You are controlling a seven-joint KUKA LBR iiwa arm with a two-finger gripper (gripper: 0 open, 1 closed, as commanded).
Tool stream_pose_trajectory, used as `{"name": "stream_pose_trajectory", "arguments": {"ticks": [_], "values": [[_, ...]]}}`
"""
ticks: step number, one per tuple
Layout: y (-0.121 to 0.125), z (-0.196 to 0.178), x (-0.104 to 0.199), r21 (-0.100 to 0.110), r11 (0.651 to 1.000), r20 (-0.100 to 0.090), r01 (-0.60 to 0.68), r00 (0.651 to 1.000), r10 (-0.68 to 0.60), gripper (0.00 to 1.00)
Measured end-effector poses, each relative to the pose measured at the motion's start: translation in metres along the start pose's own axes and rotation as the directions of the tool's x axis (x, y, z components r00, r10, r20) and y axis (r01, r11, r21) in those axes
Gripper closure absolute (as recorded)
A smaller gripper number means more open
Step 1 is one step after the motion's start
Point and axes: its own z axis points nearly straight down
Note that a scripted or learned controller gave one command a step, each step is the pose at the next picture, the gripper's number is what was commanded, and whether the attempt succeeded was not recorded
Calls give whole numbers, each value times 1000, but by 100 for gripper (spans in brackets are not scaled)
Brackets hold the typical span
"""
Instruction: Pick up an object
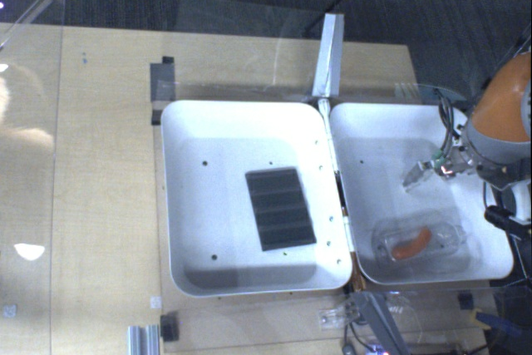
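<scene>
The light wooden bench top (91, 204) fills the left and centre of the frame. A small black bracket (163, 79) sits at the upper left corner of the left bin, and a second black block (169, 327) sits near the lower left corner of that bin.

The left shallow white bin (191, 145) occupies the centre of the frame. A dark grey ribbed rectangular block (280, 209) lies flat on its floor, slightly right of the bin's centre, tilted a little from the bin walls.

A grey metal upright bar (329, 54) stands at the upper junction of the two bins.

The right shallow white bin (366, 137) adjoins the left bin. A clear plastic package with an orange-red oblong item inside (413, 243) lies on its floor in the lower half.

The two-finger gripper (418, 174) hangs above the middle of the right bin, apart from the package, with nothing between its fingers. Whether the fingers are apart or together cannot be told. The grey arm with the orange band (504, 108) enters from the right edge of the frame.
</scene>
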Motion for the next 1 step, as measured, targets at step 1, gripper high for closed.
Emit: {"name": "stream_pose_trajectory", "arguments": {"ticks": [1], "values": [[-64, -2, 15, -2, 999, 0, 35, 999, -35, 0]]}}
